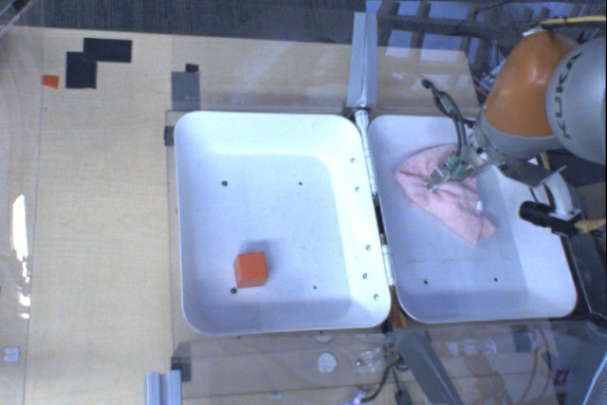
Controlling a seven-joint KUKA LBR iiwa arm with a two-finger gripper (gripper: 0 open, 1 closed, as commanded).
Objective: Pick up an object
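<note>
Pink cloth (446,194), soft and crumpled, lies in the upper middle of the right bin (531,299), and the tool (453,170) sits right at its upper edge, reaching in from the right under the grey arm (579,109) with its orange band. Whether the tool is spread or closed you cannot tell from this view (the tip is small and partly masked by cabling). No fabric shows between its tips, so treat the cloth as not yet held.

To do the step well, you want the tool to come down onto a raised fold rather than a flat stretch, since a limp fabric gives little to bite on where it lies flush against the bin floor. Judge the grasp only once the lift shows the cloth hanging free of the bin; a pinch on a single thin layer is likely to slip out.

As an alternative target, note the orange block (251,269) resting alone on the floor of the left bin (266,133), towards its lower left, well apart from the arm.

No brand, label or legible writing can be made out; the black shapes (95,60) and small orange square (50,82) on the worktop (85,232) carry no readable text.
</note>
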